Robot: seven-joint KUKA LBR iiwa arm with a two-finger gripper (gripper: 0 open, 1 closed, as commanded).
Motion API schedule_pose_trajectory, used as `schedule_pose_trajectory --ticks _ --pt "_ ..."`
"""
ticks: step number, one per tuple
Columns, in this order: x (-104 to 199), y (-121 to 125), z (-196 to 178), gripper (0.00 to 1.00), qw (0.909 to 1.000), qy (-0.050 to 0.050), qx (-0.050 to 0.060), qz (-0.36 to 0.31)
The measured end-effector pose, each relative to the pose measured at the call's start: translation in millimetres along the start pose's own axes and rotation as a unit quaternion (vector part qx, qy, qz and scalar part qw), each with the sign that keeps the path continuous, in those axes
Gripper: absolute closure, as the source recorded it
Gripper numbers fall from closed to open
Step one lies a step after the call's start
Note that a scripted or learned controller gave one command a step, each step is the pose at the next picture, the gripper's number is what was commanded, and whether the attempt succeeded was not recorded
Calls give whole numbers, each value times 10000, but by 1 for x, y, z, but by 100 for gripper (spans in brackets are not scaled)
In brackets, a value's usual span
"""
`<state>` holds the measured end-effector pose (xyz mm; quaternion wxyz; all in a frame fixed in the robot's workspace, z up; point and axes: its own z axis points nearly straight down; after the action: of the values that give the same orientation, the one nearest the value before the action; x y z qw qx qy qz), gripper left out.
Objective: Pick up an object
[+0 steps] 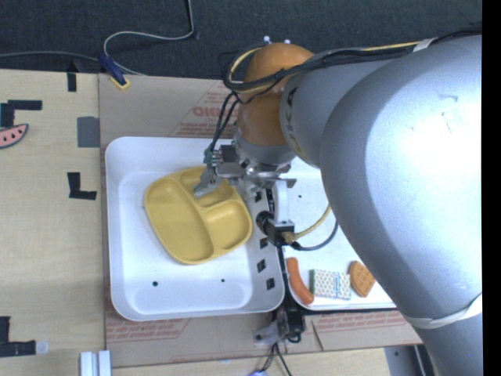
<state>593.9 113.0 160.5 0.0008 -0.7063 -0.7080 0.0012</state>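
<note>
Gripper (pixel 213 180) sits low at the upper-right rim of the yellow divided plate (pixel 196 219) in the left bin (pixel 125 210), finger state hidden, cannot tell; plate's long axis runs toward frame lower left.

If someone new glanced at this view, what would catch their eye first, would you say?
Probably the big grey arm filling the right side, with its orange band near the top. Next, the yellow divided plate in the left bin, with the gripper at its upper edge.
</note>
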Motion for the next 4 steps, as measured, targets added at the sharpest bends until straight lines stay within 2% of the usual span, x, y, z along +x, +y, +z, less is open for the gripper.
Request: schedule_pose_trajectory --ticks 1,2,3,4 --pt "24 -55 20 0 10000 0 6 -1" --pt "24 -54 20 0 10000 2 2 3" --pt "37 61 76 0 10000 -1 -13 1" --pt "42 63 63 100 10000 35 -40 -21"
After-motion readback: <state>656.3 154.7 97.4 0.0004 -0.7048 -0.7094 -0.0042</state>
